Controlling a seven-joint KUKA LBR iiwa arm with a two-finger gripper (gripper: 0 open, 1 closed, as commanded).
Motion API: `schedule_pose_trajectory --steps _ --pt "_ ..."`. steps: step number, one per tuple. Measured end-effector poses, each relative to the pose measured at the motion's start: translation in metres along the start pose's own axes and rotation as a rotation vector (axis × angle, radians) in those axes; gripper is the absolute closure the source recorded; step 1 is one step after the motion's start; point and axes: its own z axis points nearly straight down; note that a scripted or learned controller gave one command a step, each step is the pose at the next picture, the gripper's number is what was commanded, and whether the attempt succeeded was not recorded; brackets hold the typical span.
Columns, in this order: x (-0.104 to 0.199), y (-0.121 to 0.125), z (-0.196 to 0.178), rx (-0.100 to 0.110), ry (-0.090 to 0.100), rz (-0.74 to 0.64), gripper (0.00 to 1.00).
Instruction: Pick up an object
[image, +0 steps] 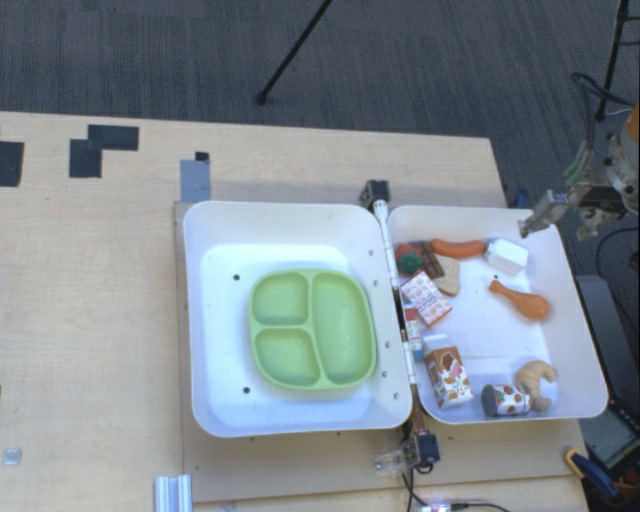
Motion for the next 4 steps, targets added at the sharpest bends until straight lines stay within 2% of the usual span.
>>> schedule_pose_trajectory --steps 1,2,3,4 --pt "-0.021 -0.03 0.089 0.002 0.001 0.002 0.0" --pt "-0.02 -0.026 0.179 -0.002 0.001 0.001 0.0" --pt "-0.018 -0.023 0.189 -0.001 0.005 -0.001 0.0" --pt "-0.019 -0.021 0.177 -0.009 0.0 -0.001 1.0"
